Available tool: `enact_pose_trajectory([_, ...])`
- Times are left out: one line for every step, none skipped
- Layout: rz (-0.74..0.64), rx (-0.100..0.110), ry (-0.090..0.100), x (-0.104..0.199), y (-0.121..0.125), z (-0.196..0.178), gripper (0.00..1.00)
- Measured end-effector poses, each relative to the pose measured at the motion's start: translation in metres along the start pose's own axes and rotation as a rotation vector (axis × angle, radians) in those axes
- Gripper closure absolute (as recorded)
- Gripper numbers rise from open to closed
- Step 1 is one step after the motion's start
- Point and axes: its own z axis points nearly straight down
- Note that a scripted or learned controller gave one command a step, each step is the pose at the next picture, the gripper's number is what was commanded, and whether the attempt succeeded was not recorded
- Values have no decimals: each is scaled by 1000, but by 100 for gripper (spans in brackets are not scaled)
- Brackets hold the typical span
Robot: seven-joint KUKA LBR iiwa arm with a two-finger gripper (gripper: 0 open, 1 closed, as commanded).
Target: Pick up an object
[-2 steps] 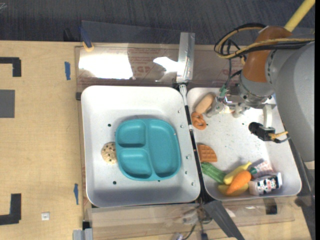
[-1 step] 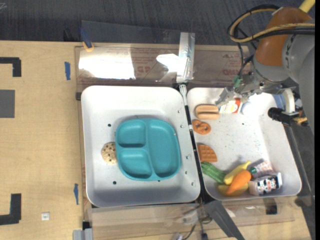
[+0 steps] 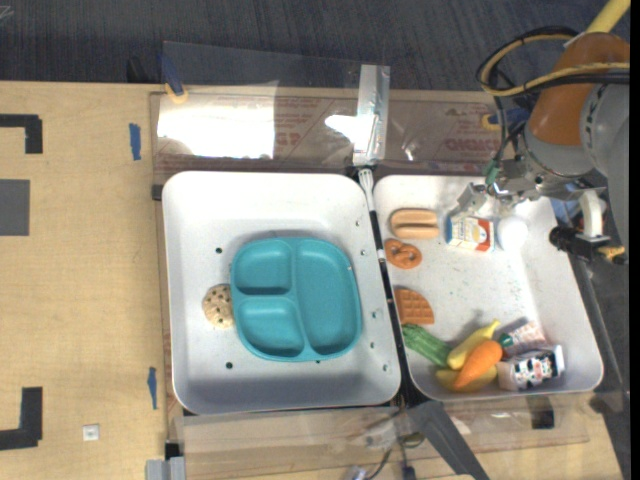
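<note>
My gripper (image 3: 487,196) hangs over the back of the right bin (image 3: 545,278), just above and behind a small white carton with blue and red print (image 3: 470,233). Whether it touches the carton is unclear. Left of the carton lies a hot dog (image 3: 414,223), with a round brown pretzel (image 3: 403,255) below it. A waffle piece (image 3: 414,306) sits nearer the front. At the front of this bin a green vegetable (image 3: 425,345), a banana (image 3: 470,341), a carrot (image 3: 478,365) and a printed can (image 3: 531,368) lie bunched together.
The left bin (image 3: 190,268) holds a teal divided plate (image 3: 296,297) and a cookie (image 3: 218,305) at the plate's left edge. A clear plastic wall (image 3: 300,123) stands behind both bins. The grey arm with its orange band (image 3: 570,108) and cables occupies the upper right.
</note>
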Motion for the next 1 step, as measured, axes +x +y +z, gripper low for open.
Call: enact_pose_trajectory([-49,6,25,-37,-1,11,0])
